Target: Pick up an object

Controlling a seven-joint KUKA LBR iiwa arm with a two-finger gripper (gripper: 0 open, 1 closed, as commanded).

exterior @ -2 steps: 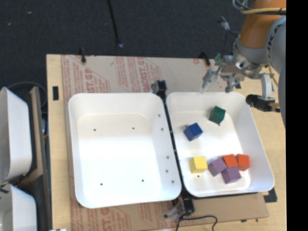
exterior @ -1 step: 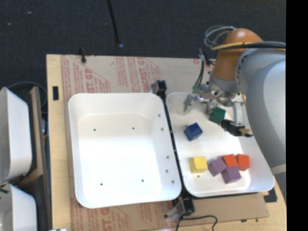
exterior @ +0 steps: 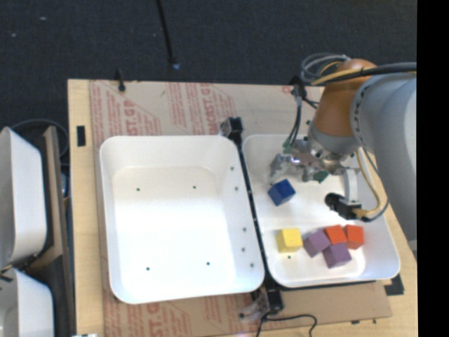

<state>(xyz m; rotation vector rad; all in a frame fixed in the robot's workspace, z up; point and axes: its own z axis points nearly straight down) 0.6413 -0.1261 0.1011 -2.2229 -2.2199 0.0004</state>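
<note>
In the right bin (exterior: 382, 269) lie several small cubes. A blue cube (exterior: 281, 192) rests near the bin's middle left. Nearer the front there are a yellow cube (exterior: 288, 240), two purple cubes (exterior: 317, 242) (exterior: 337, 255) and two orange cubes (exterior: 336, 234) (exterior: 355, 237), packed close together. My gripper (exterior: 292, 163) hangs over the back of the right bin, just behind and slightly right of the blue cube. Its metal tip looks close to the cube, but whether they touch cannot be made out.
The left bin (exterior: 112, 188) stands beside the right one, sharing a middle wall (exterior: 247, 202). The grey arm with its orange band (exterior: 337, 111) reaches in from the right, with cables hanging over the right bin's right side. A black clip (exterior: 232, 126) sits at the bins' back junction.
</note>
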